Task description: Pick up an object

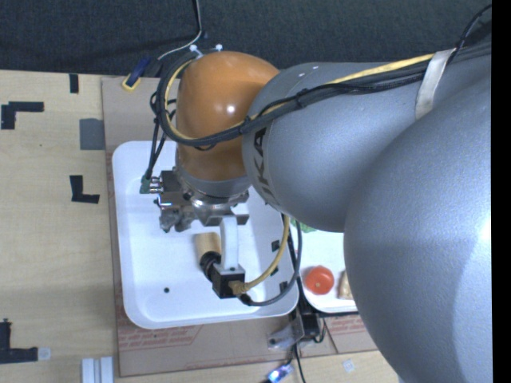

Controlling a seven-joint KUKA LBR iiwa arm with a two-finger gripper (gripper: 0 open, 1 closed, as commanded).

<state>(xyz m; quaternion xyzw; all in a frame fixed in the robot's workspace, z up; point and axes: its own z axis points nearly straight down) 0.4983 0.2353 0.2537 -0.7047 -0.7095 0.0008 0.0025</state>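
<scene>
— Jaws low over the left bin point(132, 214), toward its near edge; spread or pressed together, I cannot tell.
— And the target?
— Tan cylinder point(206, 242) just beside them, on the bin's left-edge side, long axis running toward the near edge. Looks unpinched.

wooden table point(48, 238) with black tape marks point(80, 190), cardboard sheet point(136, 345) under bins, dark curtain point(96, 14) behind
</scene>
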